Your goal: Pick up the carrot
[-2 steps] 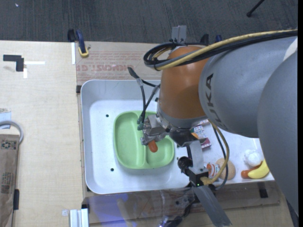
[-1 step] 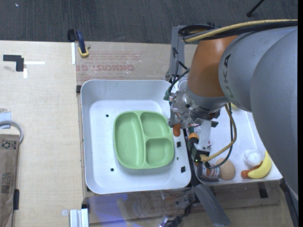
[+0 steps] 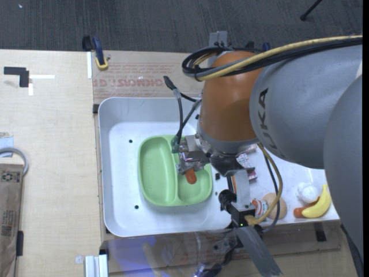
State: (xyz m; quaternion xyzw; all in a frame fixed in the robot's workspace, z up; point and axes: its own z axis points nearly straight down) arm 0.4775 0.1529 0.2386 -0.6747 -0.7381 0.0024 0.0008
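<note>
Carrot: small orange carrot (image 3: 191,178) in right compartment of green two-compartment plastic dish (image 3: 158,172), inside white shallow bin (image 3: 115,154).
Gripper: mine (image 3: 188,161), right above carrot.
Jaws: state unreadable.

One green tray (image 3: 157,172), one carrot (image 3: 191,178), one banana (image 3: 319,205).

My bin (image 3: 115,172) looks smooth white plastic; the green tray (image 3: 155,172) glossy plastic, the bench (image 3: 52,131) on the left pale matt wood.
</note>
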